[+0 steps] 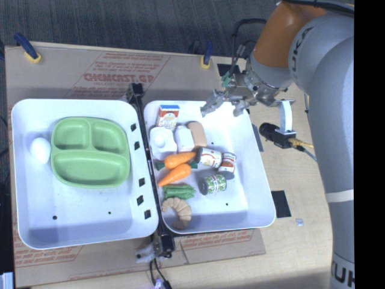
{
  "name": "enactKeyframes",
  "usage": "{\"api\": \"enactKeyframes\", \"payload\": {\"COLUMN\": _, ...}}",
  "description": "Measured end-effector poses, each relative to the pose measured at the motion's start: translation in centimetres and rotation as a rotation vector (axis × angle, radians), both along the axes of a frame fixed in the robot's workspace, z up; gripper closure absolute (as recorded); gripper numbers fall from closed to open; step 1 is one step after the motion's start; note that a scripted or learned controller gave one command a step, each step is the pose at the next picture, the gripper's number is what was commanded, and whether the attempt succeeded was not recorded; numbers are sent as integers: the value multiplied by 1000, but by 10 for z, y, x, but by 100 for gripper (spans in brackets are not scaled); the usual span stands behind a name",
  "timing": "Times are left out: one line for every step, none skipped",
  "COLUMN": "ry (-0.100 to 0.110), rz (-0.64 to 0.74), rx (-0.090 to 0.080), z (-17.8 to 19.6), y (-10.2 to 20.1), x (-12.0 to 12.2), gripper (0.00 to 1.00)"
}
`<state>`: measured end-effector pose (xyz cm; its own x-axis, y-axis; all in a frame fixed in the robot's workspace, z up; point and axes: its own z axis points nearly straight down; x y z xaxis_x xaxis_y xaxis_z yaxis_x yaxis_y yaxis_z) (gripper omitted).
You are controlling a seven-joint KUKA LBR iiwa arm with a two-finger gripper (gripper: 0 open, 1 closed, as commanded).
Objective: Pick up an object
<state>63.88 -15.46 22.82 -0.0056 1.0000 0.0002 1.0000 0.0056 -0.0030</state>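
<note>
My gripper (pixel 225 106) hangs over the far right corner of the right bin (pixel 255 182). It is open, its two fingers spread, with nothing between them. Below and left of it the bin holds a small carton (pixel 168 116), a white cup (pixel 160 139), a brown sausage (pixel 197 132), two carrots (pixel 178 159), a red-labelled can (pixel 216 159), a green can (pixel 213 183), a green vegetable (pixel 179 191) and a croissant (pixel 177 209). The sausage lies closest to the fingers.
The left bin (pixel 30 221) holds a green divided plate (pixel 90 150) and a white egg (pixel 40 150) by its left wall. A black hinge strip (pixel 143 161) runs between the bins. Blue clamps (pixel 27 47) pin the cardboard underlay at the far edge.
</note>
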Motion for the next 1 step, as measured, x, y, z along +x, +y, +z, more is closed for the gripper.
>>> {"api": "enactKeyframes", "payload": {"ry": -9, "rz": 2, "rx": -3, "z": 139, "y": 30, "x": -64, "gripper": 0}}
